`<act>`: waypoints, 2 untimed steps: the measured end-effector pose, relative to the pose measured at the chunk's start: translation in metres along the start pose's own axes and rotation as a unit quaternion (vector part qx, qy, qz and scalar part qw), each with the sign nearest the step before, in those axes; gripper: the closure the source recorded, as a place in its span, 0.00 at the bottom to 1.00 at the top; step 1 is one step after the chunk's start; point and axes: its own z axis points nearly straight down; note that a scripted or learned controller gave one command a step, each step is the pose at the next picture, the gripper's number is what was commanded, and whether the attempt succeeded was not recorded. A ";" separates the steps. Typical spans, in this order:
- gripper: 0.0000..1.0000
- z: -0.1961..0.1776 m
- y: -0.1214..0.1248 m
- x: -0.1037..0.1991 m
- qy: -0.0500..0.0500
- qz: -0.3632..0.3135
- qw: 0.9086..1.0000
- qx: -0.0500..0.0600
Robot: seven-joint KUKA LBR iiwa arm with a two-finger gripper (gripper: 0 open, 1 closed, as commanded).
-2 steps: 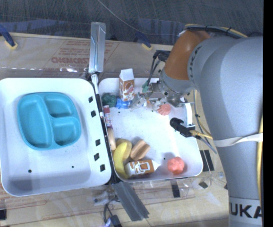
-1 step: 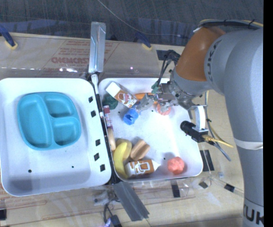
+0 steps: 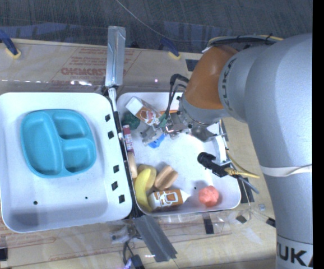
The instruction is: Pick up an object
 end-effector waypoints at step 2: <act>0.00 -0.009 -0.001 0.000 0.001 -0.002 1.000 0.002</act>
